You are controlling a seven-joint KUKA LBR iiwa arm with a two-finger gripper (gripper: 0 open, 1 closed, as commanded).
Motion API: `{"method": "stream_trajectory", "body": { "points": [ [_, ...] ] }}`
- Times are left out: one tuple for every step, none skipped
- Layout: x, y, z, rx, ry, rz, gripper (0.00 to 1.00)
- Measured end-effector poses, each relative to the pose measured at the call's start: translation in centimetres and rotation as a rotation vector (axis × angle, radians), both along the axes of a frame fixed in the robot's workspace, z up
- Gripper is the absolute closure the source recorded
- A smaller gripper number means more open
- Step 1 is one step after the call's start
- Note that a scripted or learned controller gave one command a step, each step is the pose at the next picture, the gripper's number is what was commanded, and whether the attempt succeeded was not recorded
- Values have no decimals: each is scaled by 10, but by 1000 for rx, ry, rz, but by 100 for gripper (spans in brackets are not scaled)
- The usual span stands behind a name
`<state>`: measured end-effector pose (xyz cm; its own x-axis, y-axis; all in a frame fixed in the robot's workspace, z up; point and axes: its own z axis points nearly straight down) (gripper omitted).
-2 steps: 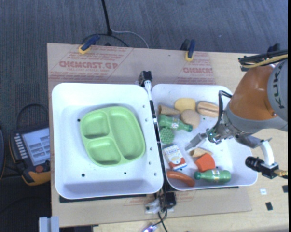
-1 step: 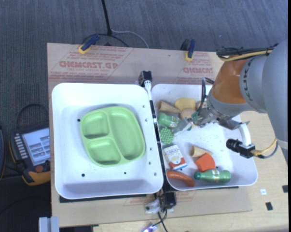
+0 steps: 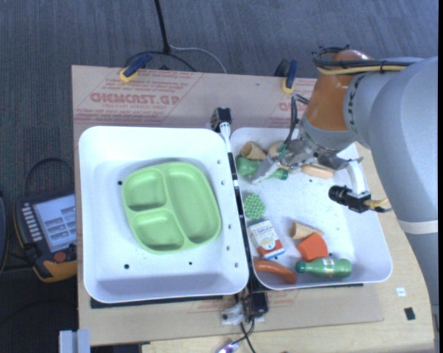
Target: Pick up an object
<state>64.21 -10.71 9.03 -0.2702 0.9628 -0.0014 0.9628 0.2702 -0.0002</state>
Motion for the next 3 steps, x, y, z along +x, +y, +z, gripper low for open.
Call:
{"method": "stream_trajectory", "body": {
  "points": [
    [16,-13,-2,6,26,-86,0],
    [14,-16,6,-1,32,-87,100],
    [-13,16,104,0,-3,-222,100]
  ]
}}
